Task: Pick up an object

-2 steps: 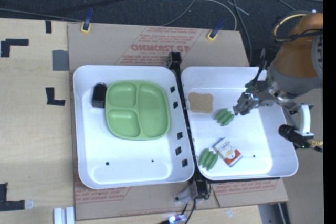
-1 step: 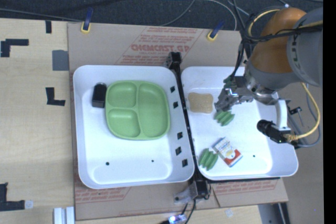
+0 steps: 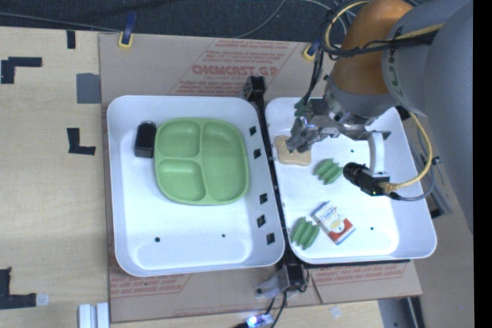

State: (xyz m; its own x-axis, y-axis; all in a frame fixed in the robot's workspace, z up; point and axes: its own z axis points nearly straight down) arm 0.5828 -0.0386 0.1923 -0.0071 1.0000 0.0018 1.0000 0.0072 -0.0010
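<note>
Bench | left bin (image 3: 123, 226): green tray (image 3: 202, 161), black block (image 3: 145, 140) | end effector (image 3: 300, 139): grip state unclear

Two bins side by side on a cardboard sheet (image 3: 231, 65), touching along a middle divider. In the left bin (image 3: 127, 242): a divided plate (image 3: 202, 161) near the centre, a small block (image 3: 144, 139) just beside the plate's left edge. In the right bin (image 3: 407, 238): a flat biscuit-like piece (image 3: 293, 157) at the upper left, close to the divider, with the gripper (image 3: 302, 136) directly above it; a pod-like piece (image 3: 327, 171) just to its right; lower down, a small packet (image 3: 333, 221), and a second pod-like piece (image 3: 305, 233) just left of the packet, near the front rim. Arm (image 3: 400, 65) over the right bin's far right corner.
</note>
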